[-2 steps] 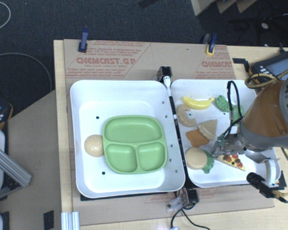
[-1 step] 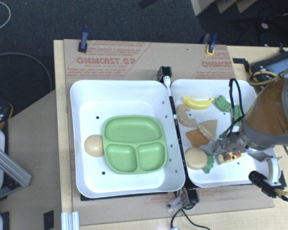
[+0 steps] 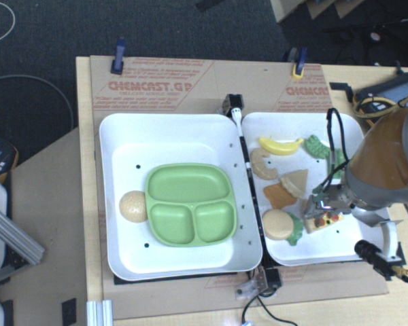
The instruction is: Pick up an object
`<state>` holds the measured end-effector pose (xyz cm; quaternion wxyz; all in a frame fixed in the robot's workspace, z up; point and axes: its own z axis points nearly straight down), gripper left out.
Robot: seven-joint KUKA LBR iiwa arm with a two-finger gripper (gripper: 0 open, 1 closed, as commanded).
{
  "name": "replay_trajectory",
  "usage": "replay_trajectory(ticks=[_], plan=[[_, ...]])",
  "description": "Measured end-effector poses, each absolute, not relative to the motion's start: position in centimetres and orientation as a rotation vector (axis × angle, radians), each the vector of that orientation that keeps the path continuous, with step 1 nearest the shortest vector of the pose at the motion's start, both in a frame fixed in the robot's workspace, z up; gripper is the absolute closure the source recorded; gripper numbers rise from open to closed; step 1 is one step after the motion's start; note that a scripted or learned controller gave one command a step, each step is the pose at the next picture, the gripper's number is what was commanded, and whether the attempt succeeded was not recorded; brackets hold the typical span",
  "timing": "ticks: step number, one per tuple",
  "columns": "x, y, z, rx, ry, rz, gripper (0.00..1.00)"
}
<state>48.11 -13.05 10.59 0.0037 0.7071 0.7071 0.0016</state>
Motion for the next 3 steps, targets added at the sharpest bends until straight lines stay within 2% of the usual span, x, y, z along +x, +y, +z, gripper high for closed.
replay_trajectory(ticks=[1,2,3], plan=[[48.2,-12.4,8.8,2.217,2.216,0.007,1.00],[48.3,-15.9,8.9,2.216,2.215,0.012,1.00],[48.4,-15.9,10.0,2.211,2.212,0.013,1.00]])
